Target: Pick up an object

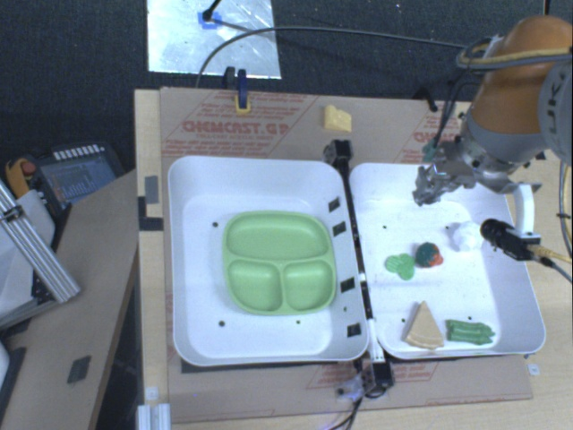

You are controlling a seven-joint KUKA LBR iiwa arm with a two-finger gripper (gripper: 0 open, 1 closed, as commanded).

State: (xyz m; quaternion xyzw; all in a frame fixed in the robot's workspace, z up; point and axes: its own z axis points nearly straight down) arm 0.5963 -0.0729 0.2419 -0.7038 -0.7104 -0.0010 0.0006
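So the grey arm with the orange band is hanging over the back of the right shallow white plastic bin point(394, 186), with the claw point(431, 186) near the rear wall. Can't tell whether it's open or shut from this angle, it's just a dark lump, and there's nothing I can see in it.

Looks to me like the approach step: nothing picked yet. The candidates all sit in the right bin, closer to the front than the claw: a flat round green piece point(400, 265), right beside it a small dark-green ball with a red patch point(430, 255), a white crumpled lump point(466, 236) near the right wall, a tan wedge like a bread slice point(423, 326), and a green ridged bean-pod thing point(470, 331) at the front.

Next move, I'd guess: slide forward and drop onto one. The two green bits nearly touch, so that could get messy.

The left bin point(192, 240) holds a light green divided plastic tray point(277, 262). A yellow block point(337, 118) sits on the tabletop point(179, 133) behind.
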